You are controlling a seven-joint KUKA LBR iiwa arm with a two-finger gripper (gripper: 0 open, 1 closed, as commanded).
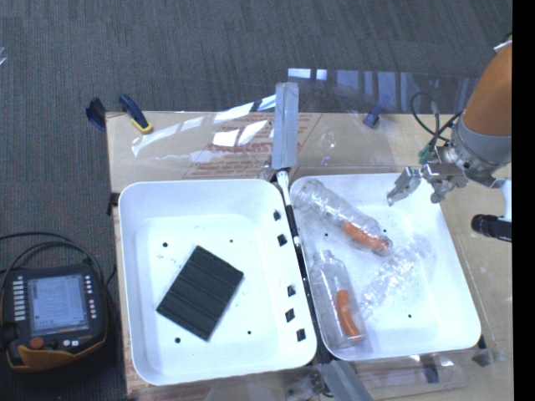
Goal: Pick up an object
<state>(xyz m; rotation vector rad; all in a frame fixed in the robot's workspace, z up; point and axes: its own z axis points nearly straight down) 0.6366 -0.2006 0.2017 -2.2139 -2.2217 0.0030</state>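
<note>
Hand (420,185) hovers over the right bin's (465,307) far right corner, fingers apart, nothing between them. Nothing picked yet. Candidates: two clear bottles (343,215) (336,303) (orange inside) plus crumpled clear plastic (393,274) in the right bin; black ribbed pad (201,292) mid left bin (138,224). Descent, grasp and lift all remain.

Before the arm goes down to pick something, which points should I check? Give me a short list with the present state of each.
1. Gripper free of any object: ok, nothing between its open fingers.
2. Gripper above a target: not ok, it hangs over the right bin's far corner, away from the bottles.
3. Upper bottle unobstructed: ok, lies alone.
4. Lower bottle unobstructed: ok.
5. Crumpled clear plastic graspable: cannot tell.
6. Black pad in left bin: ok, lies flat, far from the gripper.
</note>
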